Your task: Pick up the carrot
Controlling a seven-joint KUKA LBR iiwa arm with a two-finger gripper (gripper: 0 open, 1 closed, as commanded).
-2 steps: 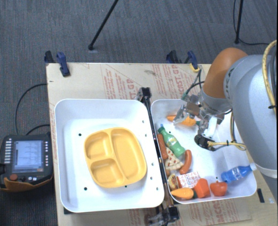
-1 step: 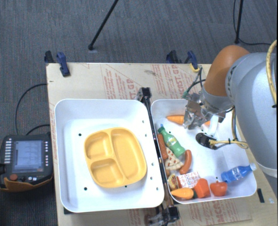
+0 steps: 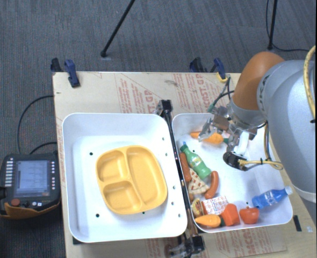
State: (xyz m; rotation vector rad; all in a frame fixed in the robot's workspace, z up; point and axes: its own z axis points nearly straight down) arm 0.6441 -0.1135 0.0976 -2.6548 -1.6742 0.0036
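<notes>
In the camera view, the tool (image 3: 223, 136) hung low over the far part of the right bin (image 3: 276, 219), with an orange piece, seemingly the carrot (image 3: 215, 139), right at its fingers; whether they were clamped on it or spread I could not tell. A second orange, carrot-like piece (image 3: 208, 221) lay at the bin's near edge beside a tomato (image 3: 249, 214), a bottle (image 3: 270, 197) and a green bottle (image 3: 196, 163). The left bin (image 3: 75, 198) held a yellow tray (image 3: 130, 179). I judged the pick at the grasping stage, with the lift left.
</notes>
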